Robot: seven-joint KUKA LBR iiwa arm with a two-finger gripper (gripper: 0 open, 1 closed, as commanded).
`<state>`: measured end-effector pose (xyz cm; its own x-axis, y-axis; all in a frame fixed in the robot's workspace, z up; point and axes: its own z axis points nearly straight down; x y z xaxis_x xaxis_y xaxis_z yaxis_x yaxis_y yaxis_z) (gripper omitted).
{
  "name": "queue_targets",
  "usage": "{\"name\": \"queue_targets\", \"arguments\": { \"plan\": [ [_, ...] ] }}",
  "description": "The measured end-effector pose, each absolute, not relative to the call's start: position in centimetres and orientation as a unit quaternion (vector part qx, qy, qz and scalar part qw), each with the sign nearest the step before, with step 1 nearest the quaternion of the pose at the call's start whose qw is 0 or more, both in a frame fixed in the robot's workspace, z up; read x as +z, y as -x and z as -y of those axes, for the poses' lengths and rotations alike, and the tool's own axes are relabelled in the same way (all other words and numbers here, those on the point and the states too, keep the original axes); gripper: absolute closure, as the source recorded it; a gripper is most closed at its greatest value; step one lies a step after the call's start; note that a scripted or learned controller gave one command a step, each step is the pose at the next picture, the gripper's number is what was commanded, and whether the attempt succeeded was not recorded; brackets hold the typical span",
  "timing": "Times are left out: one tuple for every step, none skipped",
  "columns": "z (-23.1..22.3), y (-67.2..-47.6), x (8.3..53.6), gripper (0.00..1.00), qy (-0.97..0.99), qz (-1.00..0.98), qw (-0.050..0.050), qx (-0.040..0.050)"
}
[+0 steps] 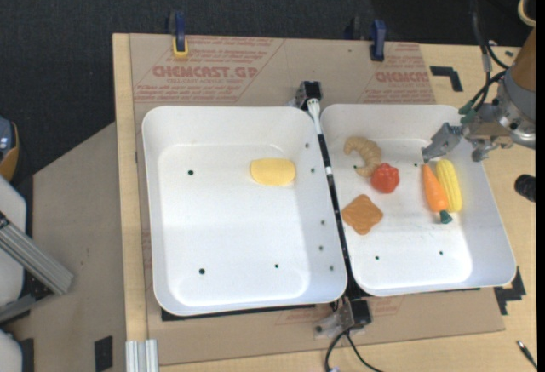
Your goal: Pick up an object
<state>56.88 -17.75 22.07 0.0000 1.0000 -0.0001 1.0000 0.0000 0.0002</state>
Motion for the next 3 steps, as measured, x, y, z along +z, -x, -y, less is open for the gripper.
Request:
{"name": "queue_targets", "arguments": {
  "plan": [
    [16.3,-59.6,11.9,0.0,-0.707,-0.707,0.014,0.0078],
    [12.8,-63.6,8.4,0.0,-0.705,-0.709,0.001,0.0014],
    [13.1,-63.5,9.6,1.0,-0.706,-0.708,0.002,0.0011]
  ]
}}
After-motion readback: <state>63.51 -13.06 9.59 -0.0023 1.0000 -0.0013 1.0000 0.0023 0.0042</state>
